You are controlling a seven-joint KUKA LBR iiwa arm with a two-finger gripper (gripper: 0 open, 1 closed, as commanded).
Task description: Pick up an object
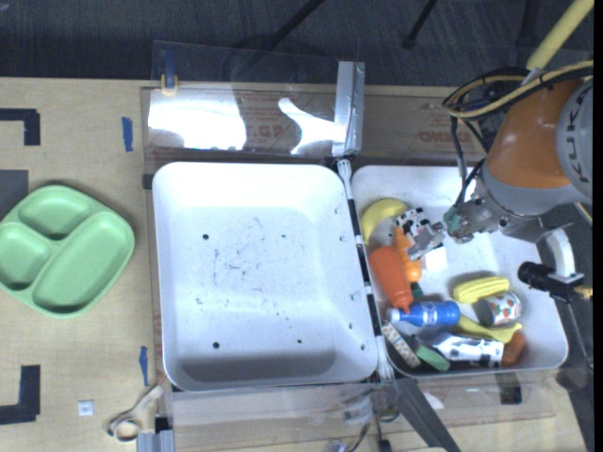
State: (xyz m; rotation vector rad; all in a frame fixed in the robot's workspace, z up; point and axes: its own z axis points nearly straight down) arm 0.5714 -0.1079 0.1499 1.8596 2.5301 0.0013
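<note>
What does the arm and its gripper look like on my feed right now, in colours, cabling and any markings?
The grey KUKA arm carries a broad glossy orange band above the wrist, with part of black lettering on its white casing at the right edge. Black and yellow cables loop over the top of it. The small metallic two-finger gripper has a teal fitting behind it.

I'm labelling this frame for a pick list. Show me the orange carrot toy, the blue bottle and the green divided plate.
orange carrot toy (391, 273), camera view, middle of its body.
blue bottle (435, 314), camera view, middle of its blue body.
green divided plate (80, 252), camera view, its large compartment.
</note>
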